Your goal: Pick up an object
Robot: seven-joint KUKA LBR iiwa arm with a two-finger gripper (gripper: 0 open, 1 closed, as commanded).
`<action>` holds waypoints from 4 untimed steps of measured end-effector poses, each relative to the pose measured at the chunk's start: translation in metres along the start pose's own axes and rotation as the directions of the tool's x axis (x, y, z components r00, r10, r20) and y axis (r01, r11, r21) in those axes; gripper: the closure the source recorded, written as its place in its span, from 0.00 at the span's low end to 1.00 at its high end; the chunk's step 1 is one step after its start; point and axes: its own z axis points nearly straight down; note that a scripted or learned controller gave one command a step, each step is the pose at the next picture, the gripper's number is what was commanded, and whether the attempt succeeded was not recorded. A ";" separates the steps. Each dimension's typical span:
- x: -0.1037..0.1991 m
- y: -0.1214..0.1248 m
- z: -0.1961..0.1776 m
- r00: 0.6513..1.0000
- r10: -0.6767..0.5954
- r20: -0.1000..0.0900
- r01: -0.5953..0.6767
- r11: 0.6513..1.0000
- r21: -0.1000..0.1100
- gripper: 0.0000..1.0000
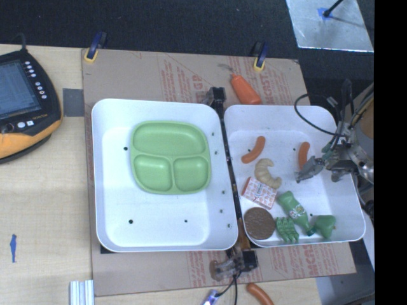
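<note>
Sausage (pixel 303 154), the small red-orange one, is the thing your hand (pixel 310 170) stands nearest to in the right bin (pixel 337 199). It lies just up and a shade to the left of the fingertips, close but, as far as you can see, not between them. Its long axis runs nearly up and down the picture, leaning slightly, with one rounded end pointing toward the far rim and the other toward the hand.

Going left to right: well away to the hand's left, the left bin (pixel 111 170) carries a green divided plate (pixel 170 155). Nearer, in the right bin, a second sausage (pixel 253 149) lies on a slant, farther left of the hand than the first. Below it sit a pale croissant-shaped piece (pixel 268 172), a small printed packet (pixel 259 192) and a brown disc (pixel 259 223). Down and left of the hand lie the green toys (pixel 294 215).

Your hand reaches in from the right with its two dark fingers pointing left and spread apart, nothing between them. I judge the coming move turns on this: the fingers lie across from the sausage's lower end, so you need a short shift up and left.
</note>
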 end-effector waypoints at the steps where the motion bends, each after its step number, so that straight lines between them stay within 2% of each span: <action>1: -0.046 0.053 0.049 1.000 -0.001 0.002 0.001 1.000 0.001 0.00; 2: -0.046 0.097 0.110 1.000 -0.002 0.002 0.002 1.000 0.001 0.00; 3: -0.047 0.097 0.099 1.000 -0.004 0.004 0.004 1.000 -0.001 1.00; 4: 0.006 0.158 0.093 1.000 0.000 -0.001 0.000 1.000 -0.001 1.00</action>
